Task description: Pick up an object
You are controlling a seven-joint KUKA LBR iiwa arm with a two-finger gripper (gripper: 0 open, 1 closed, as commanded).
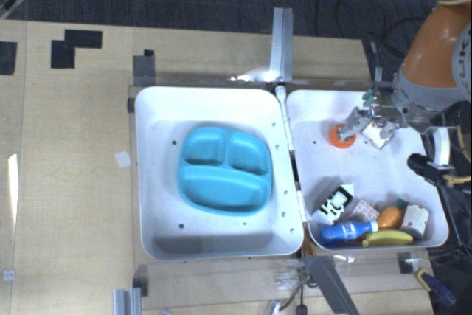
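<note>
A blue bottle, banana and small cartons lay untouched along the right bin's near wall. Farther back, the gripper hung with fingers apart just beside an orange disc, nothing yet grasped; the pick remained undone.

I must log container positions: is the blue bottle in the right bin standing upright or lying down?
Lying down. The blue bottle shows its full length along the floor of the right bin, beside the banana.

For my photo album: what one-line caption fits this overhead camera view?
Robot end effector poised over an orange object in the right bin; blue plate in the left.
</note>
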